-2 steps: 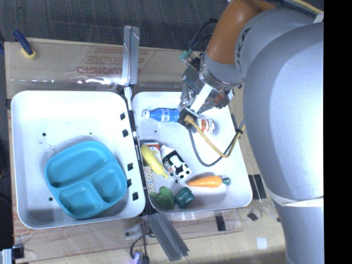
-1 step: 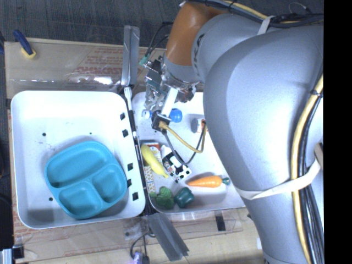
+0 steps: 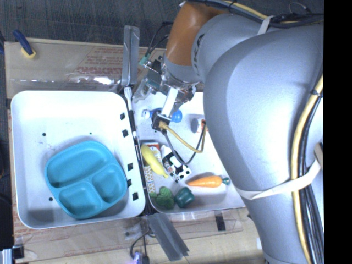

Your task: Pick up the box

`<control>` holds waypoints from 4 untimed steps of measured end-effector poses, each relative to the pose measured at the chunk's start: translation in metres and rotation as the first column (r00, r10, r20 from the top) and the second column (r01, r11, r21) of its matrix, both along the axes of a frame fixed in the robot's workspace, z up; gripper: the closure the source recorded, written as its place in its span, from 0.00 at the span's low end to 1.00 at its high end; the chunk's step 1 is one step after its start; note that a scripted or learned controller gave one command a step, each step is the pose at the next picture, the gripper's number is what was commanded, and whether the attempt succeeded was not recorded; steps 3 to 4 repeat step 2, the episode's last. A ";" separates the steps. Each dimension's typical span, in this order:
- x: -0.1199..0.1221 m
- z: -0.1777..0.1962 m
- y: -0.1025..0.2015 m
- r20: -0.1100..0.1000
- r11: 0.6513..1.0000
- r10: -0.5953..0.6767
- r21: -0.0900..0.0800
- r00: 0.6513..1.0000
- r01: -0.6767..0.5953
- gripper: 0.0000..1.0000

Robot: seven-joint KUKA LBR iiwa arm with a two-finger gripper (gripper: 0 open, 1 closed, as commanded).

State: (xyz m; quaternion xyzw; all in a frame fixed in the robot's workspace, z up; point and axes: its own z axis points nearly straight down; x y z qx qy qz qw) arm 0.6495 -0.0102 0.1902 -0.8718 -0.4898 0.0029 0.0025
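The box (image 3: 148,176) lies flat along the left wall of the right bin (image 3: 209,198), partly under a banana (image 3: 153,159). It looks like light, stiff cardboard, best pinched across its narrow edges. The tool (image 3: 147,86) hovers at the bin's far end; I cannot tell whether it is open or closed.

Blue tray (image 3: 85,177); banana (image 3: 153,160), carrot (image 3: 204,181), perhaps broccoli (image 3: 163,197).

The bulky grey metal arm (image 3: 258,109) is built of smooth, rounded segments. A wide orange band (image 3: 184,32) rings it above the wrist, and black and yellow cables (image 3: 242,8) run along its shell.
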 end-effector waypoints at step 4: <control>-0.006 -0.100 -0.084 0.000 0.992 0.129 0.000 0.992 -0.129 0.00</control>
